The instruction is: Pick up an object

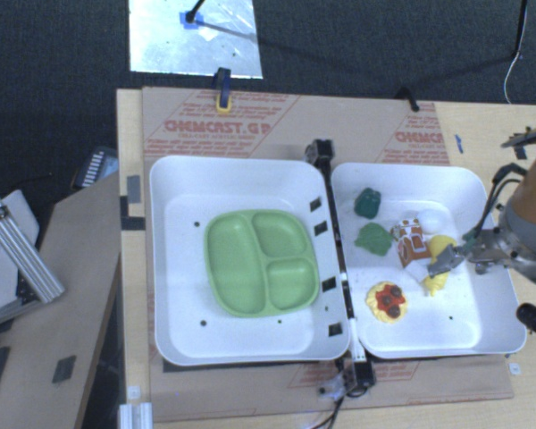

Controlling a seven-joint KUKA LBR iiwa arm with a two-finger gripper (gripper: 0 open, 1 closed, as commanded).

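Note:
The right bin (464, 333) holds several small toys: a dark green piece (368, 202), a leafy green piece (372, 238), a brown and white gingerbread house (411, 241), a yellow piece (441, 244) and a yellow disc with red spots (387, 300). My gripper (444, 264) reaches in from the right and sits low over the bin, right beside the yellow piece and just right of the house. A bit of yellow (435, 282) shows under its tip. Whether that yellow bit is held is unclear.
The left bin (174, 329) holds a light green divided tray (259, 262). A black divider with clips (330, 239) runs between the bins. The arm's grey wrist (518, 239) hangs over the right bin's right rim. Brown cardboard lies under both bins.

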